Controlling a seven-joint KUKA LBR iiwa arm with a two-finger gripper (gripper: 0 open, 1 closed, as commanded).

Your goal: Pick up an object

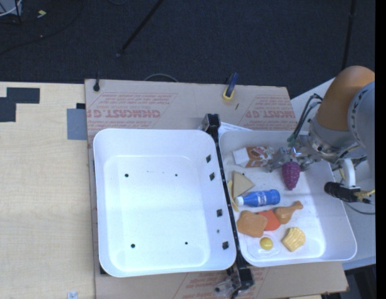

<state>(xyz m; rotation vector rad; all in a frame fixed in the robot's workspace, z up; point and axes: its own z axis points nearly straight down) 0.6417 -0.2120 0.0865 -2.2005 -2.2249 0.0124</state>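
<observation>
Gripper [291, 161] of the grey arm with the orange band reaches in from the right and sits low over the upper part of the right-hand shallow white plastic bin [342, 242]. Its two fingers are blurred against the clutter, so I cannot tell whether they are apart or together. A purple, bumpy bunch of toy grapes [291, 174] hangs or lies directly below the wrist, touching or just beside it; whether it is gripped cannot be judged.

Nearest the viewer in that bin lie a small yellow round toy [266, 243] and a pale yellow ridged toy [294, 238]. Just beyond them sit an orange rounded lump [252, 223] with a red piece against it, and a tan drumstick-shaped toy [288, 212]. Farther back lies a blue bottle with a white cap [259, 199] on its side, beside a tan wedge like a bread slice [241, 183]. Farthest is a white and red packet [255, 156], close to the gripper.

The left-hand shallow white plastic bin [99, 185] stands alongside, joined by a black divider.

To do this step well, the grapes look the likeliest target: centre the fingers over the bunch's widest part, clear of the packet, close firmly, then lift straight up and confirm it rises.
</observation>
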